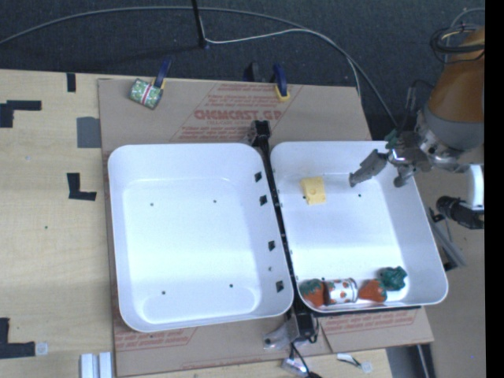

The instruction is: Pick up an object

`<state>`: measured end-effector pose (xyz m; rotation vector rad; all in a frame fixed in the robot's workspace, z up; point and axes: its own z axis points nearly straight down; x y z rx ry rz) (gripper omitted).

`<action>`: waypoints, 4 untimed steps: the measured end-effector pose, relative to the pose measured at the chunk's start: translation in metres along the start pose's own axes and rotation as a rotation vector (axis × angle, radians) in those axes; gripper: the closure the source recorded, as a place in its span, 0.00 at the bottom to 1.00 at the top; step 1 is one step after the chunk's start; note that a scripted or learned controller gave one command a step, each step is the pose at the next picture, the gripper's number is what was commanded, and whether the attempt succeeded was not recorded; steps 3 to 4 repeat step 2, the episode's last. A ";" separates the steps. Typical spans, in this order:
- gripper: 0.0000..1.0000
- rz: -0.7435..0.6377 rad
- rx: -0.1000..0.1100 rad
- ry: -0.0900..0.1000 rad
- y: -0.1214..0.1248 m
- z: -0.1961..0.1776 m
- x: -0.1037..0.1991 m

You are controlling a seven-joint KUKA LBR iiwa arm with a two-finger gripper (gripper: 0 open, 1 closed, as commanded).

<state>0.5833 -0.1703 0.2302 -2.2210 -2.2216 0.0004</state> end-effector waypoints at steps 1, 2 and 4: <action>0.00 -0.001 0.006 0.001 0.025 0.150 0.023; 0.00 0.000 0.001 0.000 0.085 0.146 0.002; 0.00 0.000 0.001 0.000 0.085 0.146 0.002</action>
